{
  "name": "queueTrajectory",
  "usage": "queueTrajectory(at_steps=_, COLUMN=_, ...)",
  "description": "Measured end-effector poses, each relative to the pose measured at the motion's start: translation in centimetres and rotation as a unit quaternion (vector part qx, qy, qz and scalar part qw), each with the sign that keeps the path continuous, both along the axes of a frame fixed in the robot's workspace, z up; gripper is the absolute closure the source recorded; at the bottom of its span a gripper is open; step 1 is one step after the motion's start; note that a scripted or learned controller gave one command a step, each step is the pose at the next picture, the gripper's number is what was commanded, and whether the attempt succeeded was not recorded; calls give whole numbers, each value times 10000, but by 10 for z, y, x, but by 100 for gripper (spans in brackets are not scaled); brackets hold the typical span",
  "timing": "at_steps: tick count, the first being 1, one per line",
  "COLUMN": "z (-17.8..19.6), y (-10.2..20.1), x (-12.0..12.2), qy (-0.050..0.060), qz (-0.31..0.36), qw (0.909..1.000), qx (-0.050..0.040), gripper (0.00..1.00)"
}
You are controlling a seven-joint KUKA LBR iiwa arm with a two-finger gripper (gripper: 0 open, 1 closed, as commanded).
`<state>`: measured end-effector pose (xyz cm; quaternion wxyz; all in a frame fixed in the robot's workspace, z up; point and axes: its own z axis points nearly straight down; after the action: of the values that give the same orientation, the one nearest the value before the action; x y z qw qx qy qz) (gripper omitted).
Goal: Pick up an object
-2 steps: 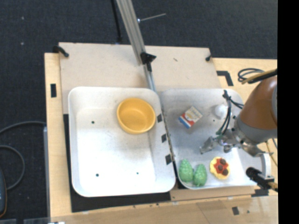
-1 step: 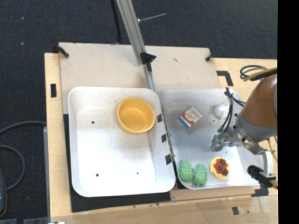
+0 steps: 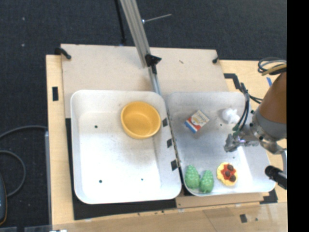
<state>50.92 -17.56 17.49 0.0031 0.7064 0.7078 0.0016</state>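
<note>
In the right bin [image 3: 207,149] lie a small white carton with red and blue print [image 3: 196,121], a pale white lump [image 3: 228,115] near the far right, two green bumpy pieces [image 3: 199,179] at the near edge, and a yellow piece with red and dark spots [image 3: 227,174]. My gripper [image 3: 233,143] hovers over the right side of this bin, above the yellow piece and just near of the white lump. Nothing shows between its fingers. A yellow bowl [image 3: 140,120] sits upright in the far part of the left bin [image 3: 116,173].
A slanted metal pole [image 3: 137,30] rises from the far edge between the bins. Black clips [image 3: 170,141] mark the seam where the bins meet. The arm's orange band [image 3: 275,100] and cables hang over the right bin's right rim. The bench edge runs close in front.
</note>
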Motion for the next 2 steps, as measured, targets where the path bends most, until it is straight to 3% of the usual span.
queueTrajectory(at_steps=1, z=50, y=-1, x=1, qy=19, qz=3, qw=10000, qx=1, gripper=100)
queueTrajectory(at_steps=2, z=43, y=46, x=24, qy=22, qz=26, qw=10000, qx=10, gripper=100)
